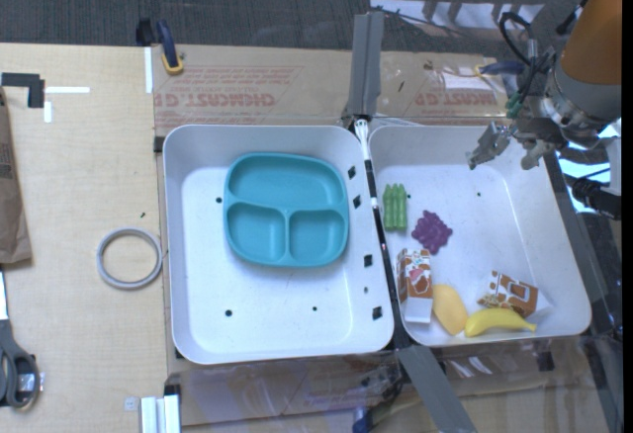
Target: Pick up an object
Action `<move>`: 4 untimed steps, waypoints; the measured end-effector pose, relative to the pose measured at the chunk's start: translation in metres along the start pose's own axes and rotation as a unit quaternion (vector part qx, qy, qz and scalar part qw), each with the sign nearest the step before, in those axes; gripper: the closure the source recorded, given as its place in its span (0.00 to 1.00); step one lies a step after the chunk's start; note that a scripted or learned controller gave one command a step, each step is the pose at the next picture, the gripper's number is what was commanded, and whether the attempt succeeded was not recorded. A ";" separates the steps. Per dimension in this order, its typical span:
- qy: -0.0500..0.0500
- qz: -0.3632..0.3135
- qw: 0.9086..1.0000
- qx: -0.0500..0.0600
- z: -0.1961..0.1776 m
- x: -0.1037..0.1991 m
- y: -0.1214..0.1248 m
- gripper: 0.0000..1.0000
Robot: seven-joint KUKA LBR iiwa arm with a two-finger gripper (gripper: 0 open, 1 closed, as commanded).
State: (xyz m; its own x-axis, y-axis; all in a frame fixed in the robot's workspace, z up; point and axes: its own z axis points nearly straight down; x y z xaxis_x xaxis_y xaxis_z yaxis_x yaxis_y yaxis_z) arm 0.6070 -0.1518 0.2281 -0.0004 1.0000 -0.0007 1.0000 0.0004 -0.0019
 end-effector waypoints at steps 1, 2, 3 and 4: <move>0.000 -0.012 1.000 0.001 0.080 0.049 -0.048 0.00; 0.000 -0.024 1.000 -0.001 -0.024 0.046 -0.056 0.00; 0.000 0.048 0.999 0.001 0.038 0.087 -0.067 0.00; 0.000 -0.045 0.999 0.000 0.037 0.101 -0.071 0.00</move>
State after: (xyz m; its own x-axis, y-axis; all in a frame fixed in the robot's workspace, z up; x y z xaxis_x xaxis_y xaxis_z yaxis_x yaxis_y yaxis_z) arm 0.5354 -0.0504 0.1909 -0.0900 0.9959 -0.0002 0.9959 0.0899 -0.0022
